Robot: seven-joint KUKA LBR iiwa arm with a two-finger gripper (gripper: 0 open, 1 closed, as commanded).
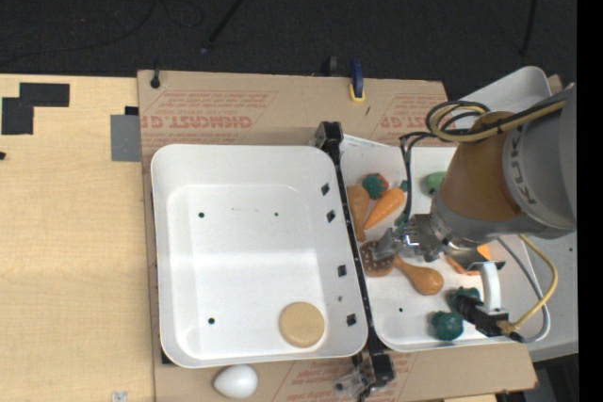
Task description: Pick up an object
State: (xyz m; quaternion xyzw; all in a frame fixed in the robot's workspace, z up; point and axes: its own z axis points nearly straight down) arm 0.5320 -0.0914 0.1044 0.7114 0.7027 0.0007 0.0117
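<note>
Grey metal of the gripper (389,247) down low in the right bin (415,341), near that bin's left wall, at the end of the grey arm (528,179) with its orange band (476,188). Impossible to tell how wide it stands, and impossible to tell whether anything sits in its grasp. Hangs right over a dark brown object (377,261), seemingly touching it or just above it.

Just beside, toward the lower right: a tan drumstick-shaped piece (421,277), lying flat on the bin floor with its thick end away from the gripper. Just above the gripper: an orange carrot (385,207), tilted, with a dark green lump (375,184) at its upper end and a paler orange strip (356,205) along its left side. Farther up, near the arm: a light green object (434,182), partly hidden. Toward the near right corner of the bin: a teal ball-like object (448,326) and a darker one (464,301) just above it.

Across the dividing wall, in the left bin (179,165): a round tan disc (301,324) near the front edge, well apart from the gripper. Outside that bin, on the cardboard sheet (245,113) at the front: a white egg (235,381). At the far edge of the cardboard: a blue clamp (356,80).
</note>
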